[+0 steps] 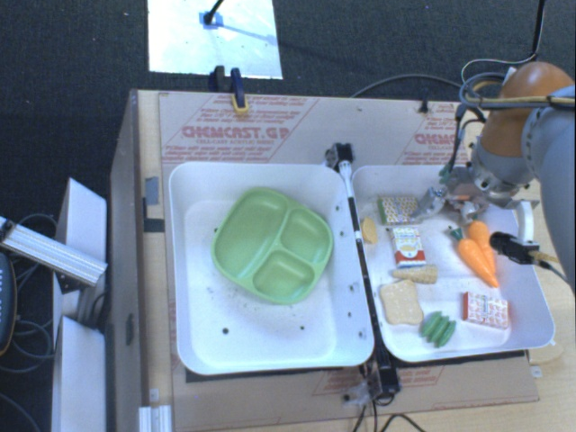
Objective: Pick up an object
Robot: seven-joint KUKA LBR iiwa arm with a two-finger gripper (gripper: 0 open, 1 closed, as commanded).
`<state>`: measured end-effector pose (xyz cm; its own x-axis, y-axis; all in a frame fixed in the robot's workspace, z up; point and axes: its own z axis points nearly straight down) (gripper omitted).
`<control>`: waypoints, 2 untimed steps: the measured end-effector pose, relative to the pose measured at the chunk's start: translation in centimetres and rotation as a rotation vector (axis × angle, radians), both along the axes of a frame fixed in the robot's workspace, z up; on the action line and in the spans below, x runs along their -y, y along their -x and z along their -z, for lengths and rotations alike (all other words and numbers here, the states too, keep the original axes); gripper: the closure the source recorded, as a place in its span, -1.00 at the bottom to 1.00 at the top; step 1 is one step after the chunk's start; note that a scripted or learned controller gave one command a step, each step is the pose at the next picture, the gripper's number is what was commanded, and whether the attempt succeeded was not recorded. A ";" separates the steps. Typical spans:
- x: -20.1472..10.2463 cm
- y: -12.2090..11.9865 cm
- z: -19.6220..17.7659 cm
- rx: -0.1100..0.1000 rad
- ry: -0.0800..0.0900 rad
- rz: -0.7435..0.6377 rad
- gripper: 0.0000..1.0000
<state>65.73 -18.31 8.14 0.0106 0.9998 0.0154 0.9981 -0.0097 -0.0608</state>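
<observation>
The claw (443, 196) is lowered at the right bin's (540, 331) twelve o'clock edge, presumably for a grasp; whether it is open cannot be told. Just beside it, at five o'clock, lies the orange plastic carrot (478, 252), ungrasped.

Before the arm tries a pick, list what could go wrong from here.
1. The gripper sits at the top of the right bin, where the carrot and the green patterned packet lie close by; closing could nudge one instead of grasping it.
2. The small cartons and the bread slice lie flat, so fingers may slide over them.
3. The arm's cables hang near the bin's edge and might snag.
</observation>
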 end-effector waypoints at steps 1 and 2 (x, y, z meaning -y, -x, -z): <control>0.4 0.0 -1.1 0.002 0.012 -0.004 1.00; 0.0 0.0 -1.0 -0.004 0.005 -0.006 -1.00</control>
